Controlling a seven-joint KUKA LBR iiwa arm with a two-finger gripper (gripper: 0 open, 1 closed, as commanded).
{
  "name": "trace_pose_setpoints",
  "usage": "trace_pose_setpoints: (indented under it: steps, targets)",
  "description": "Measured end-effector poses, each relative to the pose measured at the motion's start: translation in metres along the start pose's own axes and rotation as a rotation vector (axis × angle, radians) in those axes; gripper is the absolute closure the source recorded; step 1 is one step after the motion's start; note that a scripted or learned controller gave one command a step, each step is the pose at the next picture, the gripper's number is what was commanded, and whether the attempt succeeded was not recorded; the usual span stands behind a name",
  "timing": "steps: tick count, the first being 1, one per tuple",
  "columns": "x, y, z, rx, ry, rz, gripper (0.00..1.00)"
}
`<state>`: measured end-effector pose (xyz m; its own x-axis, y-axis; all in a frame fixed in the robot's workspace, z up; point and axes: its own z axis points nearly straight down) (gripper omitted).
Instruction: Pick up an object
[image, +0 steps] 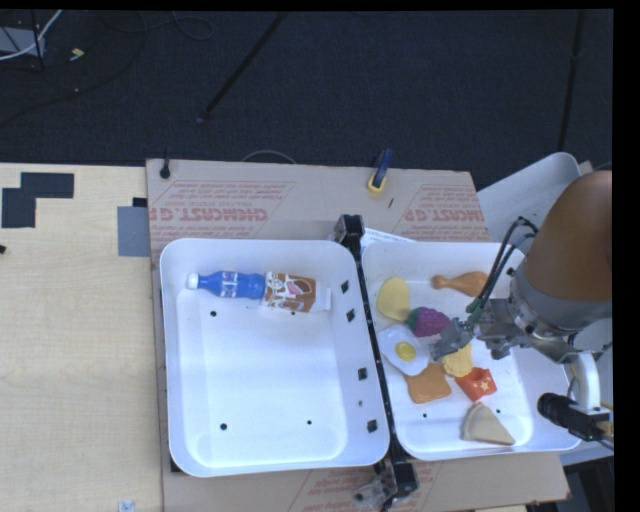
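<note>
Reaching in from the right, the grey arm (560, 270) hangs low over the right bin (530, 425). Its fingers (447, 343) sit among the toy food, just beside the purple grapes (430, 321) and a small yellow piece (459, 361) (I cannot tell if they are wide or narrow). A fried egg (404, 351), an orange slice (430, 385), a red box (479, 383) and a pale wedge (486, 426) lie near. The left bin (260, 420) holds a bottle (258, 288) lying flat on its side.

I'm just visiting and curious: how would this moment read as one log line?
gripper: low over right bin, among toy foods | nearest: purple grapes, fried egg | left bin: bottle lying flat
</note>
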<state>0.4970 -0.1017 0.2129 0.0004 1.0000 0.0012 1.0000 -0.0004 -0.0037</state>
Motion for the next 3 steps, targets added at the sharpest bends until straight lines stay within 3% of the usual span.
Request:
trace_pose_setpoints:
  steps: [1,2,3]
  targets:
    - [0.018,-0.02,0.115,-0.001,-0.001,0.002,0.0]
    - [0.017,-0.02,0.107,0.001,0.001,0.009,1.0]
    - [0.02,0.005,0.117,-0.002,-0.001,-0.001,1.0]
